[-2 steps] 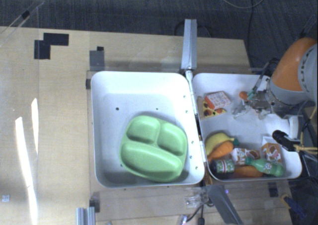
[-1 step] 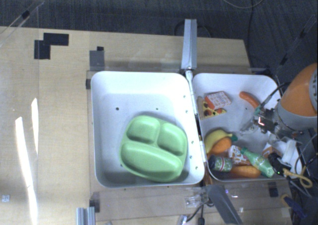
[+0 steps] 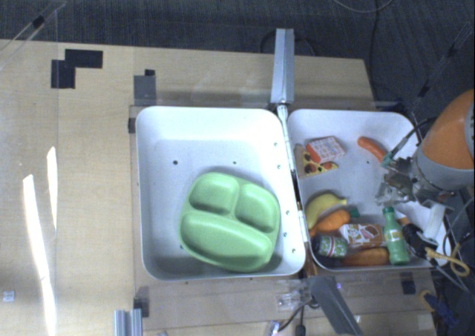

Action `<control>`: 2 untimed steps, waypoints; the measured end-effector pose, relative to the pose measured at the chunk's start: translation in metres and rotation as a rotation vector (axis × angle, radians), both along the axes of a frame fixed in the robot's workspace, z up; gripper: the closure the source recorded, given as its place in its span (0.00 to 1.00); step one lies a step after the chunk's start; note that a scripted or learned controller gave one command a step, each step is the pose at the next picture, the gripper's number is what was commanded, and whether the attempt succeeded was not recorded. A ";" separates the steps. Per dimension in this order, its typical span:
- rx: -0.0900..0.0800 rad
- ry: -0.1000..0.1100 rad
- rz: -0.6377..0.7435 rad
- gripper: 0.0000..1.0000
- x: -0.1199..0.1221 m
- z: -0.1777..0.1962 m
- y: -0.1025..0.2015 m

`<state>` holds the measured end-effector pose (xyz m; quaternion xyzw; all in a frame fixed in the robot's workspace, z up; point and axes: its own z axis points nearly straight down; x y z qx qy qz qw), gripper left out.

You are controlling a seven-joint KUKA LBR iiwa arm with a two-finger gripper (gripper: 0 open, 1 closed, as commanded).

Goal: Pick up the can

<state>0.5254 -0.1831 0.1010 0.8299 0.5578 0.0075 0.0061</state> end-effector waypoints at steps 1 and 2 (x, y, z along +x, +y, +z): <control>0.000 -0.002 0.000 0.00 0.001 0.001 0.000; 0.000 -0.006 0.007 1.00 0.003 0.011 0.001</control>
